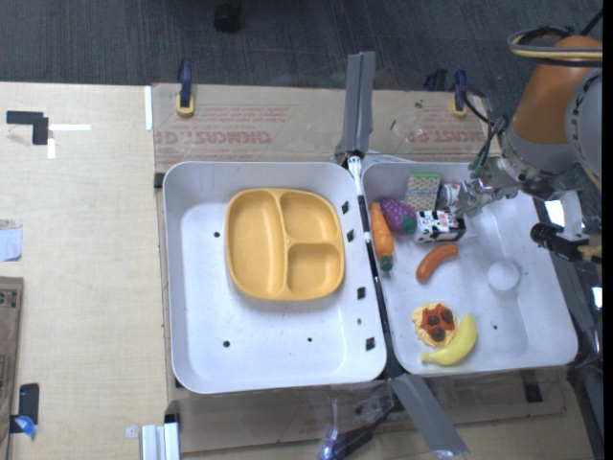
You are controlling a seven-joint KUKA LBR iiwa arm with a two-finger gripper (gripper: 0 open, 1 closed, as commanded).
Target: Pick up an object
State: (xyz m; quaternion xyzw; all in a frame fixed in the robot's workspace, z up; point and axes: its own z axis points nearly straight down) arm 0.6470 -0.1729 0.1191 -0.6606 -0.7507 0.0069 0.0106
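The black-and-white toy cow lies at the back of the right bin, just behind the sausage and beside the purple grapes. The gripper is right at the cow, so this looks like the approach-and-grasp step. Whether it is spread or closed cannot be told; next it must close on the cow and lift.

toys crowd right bin's left, right side open

2 bins, perhaps 8 toys
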